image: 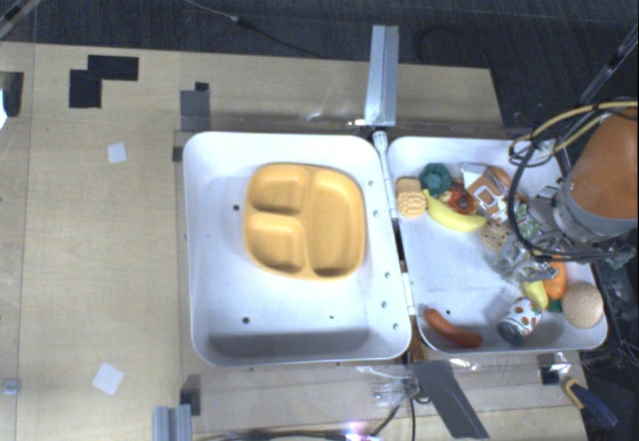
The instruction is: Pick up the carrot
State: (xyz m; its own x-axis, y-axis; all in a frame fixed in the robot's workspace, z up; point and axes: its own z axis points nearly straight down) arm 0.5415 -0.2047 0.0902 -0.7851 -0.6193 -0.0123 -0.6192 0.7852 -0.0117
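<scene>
The carrot (pixel 556 279), a short orange piece, lies near the right wall of the right bin (pixel 449 269), with a small yellow item (pixel 537 292) against its left side. The arm, with its orange band (pixel 609 170), hangs over the bin's right side. My gripper (pixel 517 251) reaches down just left of and above the carrot, among dark cables and metal parts. The view does not show anything held in it.
The right bin also holds a banana (pixel 451 215), corn (pixel 410 197), a green vegetable (pixel 435 177), a small box (pixel 486 192), a sausage (pixel 451 326), a patterned can (pixel 519 319) and a tan ball (pixel 583 305). A yellow divided plate (pixel 305 220) lies in the left bin (pixel 215 259).
</scene>
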